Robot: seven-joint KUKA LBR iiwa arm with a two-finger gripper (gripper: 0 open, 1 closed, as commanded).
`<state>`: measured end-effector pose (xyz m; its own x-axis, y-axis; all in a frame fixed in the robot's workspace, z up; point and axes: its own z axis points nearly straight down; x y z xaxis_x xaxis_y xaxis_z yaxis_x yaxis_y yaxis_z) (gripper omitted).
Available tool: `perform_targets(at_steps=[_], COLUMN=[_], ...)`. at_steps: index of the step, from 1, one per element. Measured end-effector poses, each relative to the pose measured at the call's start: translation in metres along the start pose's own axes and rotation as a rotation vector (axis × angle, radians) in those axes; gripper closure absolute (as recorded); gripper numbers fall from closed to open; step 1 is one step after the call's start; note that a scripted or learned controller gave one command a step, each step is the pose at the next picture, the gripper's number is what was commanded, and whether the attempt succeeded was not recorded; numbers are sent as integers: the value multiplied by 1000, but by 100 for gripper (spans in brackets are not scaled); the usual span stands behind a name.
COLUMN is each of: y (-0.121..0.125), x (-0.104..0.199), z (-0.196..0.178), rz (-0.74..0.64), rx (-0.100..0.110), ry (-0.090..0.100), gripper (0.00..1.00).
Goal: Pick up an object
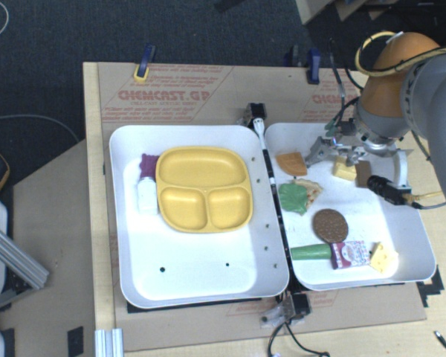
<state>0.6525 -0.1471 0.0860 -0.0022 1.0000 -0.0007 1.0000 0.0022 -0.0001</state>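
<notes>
Camera view: two white bins [134, 222], one yellow tray [204, 187], one brown disc [331, 225].

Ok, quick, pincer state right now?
Pincer: cannot be told; it sits low in the right bin near the pale yellow block.

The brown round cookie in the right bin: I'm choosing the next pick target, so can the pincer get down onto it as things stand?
Probably yes. The brown round cookie lies flat with nothing on top, apart from the green toy and the red packet. The pincer hovers in the same bin.
</notes>
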Motion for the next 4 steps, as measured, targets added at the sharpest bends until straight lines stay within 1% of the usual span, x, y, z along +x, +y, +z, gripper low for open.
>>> perform_targets(at_steps=[1,2,3,4], y=[2,-1,9,10], x=[-2,-5,-10,-10], z=[-15,-59,-118,-141], rz=[0,4,2,2], rx=[-10,-6,-8,-6], ry=[-6,-1,-2,-2], gripper=[100,100,100,100])
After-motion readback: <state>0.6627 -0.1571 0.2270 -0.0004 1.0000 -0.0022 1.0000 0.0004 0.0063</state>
